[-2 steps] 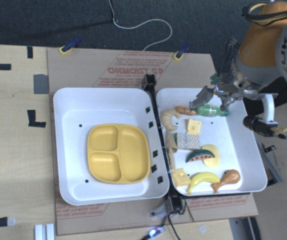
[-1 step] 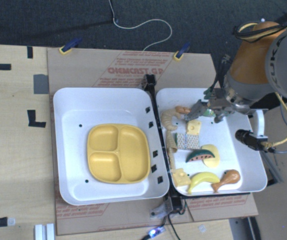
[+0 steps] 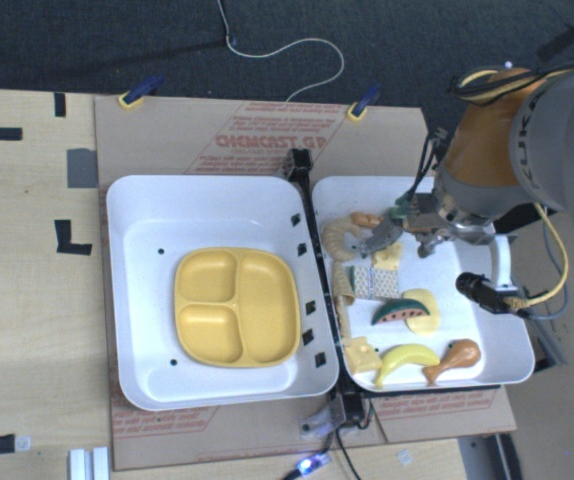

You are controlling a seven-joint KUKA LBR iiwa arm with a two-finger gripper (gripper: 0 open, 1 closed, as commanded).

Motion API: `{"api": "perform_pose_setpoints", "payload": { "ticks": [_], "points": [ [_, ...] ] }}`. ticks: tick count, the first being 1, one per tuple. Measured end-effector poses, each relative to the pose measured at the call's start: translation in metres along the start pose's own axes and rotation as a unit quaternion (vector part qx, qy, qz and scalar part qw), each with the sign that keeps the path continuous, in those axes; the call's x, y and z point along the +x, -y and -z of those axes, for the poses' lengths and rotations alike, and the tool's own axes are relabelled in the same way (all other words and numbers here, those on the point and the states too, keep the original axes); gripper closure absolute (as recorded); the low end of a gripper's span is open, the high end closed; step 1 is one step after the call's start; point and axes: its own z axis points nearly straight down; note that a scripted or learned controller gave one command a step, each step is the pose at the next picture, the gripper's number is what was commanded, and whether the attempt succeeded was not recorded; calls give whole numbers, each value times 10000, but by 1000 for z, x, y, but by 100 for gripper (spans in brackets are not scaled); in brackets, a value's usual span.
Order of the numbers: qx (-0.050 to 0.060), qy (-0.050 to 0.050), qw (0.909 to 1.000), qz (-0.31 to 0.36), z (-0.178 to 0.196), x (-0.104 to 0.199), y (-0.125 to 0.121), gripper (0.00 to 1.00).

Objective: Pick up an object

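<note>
Curved yellow toy banana beside brown drumstick.

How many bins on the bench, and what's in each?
2. The left bin holds a yellow divided plate. The right bin holds toy food, including a banana and a drumstick; the arm may hide some items.

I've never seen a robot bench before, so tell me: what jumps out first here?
The yellow divided plate lies alone in the left bin. The right bin holds a heap of toy food, with a banana and chicken drumstick nearest. The grey arm's gripper hangs over that heap.
</note>
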Motion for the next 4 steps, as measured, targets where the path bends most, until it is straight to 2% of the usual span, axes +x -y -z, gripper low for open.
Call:
{"api": "perform_pose_setpoints", "payload": {
  "ticks": [1,2,3,4],
  "points": [
    [7,-3,10000,7,-58,5,-8,0],
    [-56,4,10000,0,-74,6,-10,0],
    [-69,15,10000,7,-64,6,-11,100],
    [-49,-1,10000,5,-2,9,-17,100]
  ]
}}
